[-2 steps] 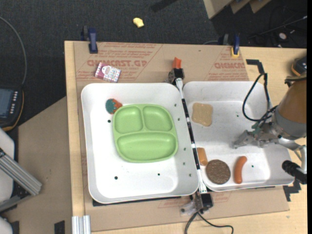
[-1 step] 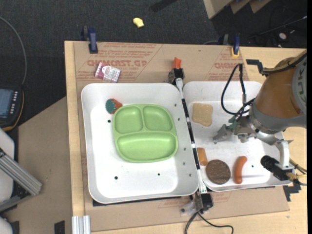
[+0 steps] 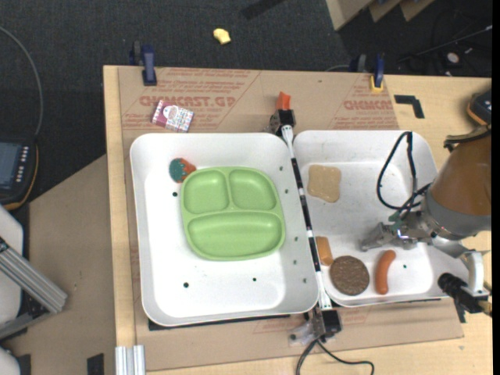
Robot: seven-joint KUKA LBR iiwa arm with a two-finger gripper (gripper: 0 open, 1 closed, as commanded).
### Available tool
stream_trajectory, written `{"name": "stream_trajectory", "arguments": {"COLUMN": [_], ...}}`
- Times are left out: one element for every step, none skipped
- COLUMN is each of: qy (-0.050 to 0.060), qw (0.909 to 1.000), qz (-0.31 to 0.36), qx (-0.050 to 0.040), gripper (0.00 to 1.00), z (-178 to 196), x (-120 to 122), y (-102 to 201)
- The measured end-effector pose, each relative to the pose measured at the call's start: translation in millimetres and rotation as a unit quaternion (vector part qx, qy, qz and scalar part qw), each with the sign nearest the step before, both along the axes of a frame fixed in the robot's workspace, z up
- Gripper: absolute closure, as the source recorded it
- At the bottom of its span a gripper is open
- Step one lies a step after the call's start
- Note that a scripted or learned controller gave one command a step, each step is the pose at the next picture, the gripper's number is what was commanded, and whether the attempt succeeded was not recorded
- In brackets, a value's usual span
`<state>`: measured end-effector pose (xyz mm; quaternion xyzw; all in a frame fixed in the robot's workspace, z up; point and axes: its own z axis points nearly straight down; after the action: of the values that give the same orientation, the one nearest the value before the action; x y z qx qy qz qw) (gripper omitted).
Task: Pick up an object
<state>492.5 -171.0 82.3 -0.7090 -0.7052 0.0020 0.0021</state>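
Currently the pincer (image 3: pixel 373 241) is lowered into the right bin (image 3: pixel 355 148), positioned among loose items for a pick. Whether it is spread or pressed together cannot be determined. The nearest candidate, a sausage (image 3: pixel 383 273), lies just beside and below the pincer, apart from it; a brown disc (image 3: pixel 348 275) sits near it. A green tray (image 3: pixel 232 212) occupies the left bin (image 3: pixel 156 272).

Bench (image 3: pixel 234 100): brown board top, red lettering printed on it | two shallow white bins side by side, left bin (image 3: pixel 156 209) and right bin (image 3: pixel 422 151), touching along the middle | small pink-and-white packet (image 3: pixel 173 115) on the board just behind the left bin | blue clamps (image 3: pixel 146 62) on the far edge
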Motion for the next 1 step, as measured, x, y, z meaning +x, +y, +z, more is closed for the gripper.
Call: {"name": "stream_trajectory", "arguments": {"qy": [-0.012], "qw": [0.9999], "qz": [0.006], "qx": [-0.0039], "gripper": [0.0], "z": [5.7], "x": [166.3], "y": [-35.2]}}
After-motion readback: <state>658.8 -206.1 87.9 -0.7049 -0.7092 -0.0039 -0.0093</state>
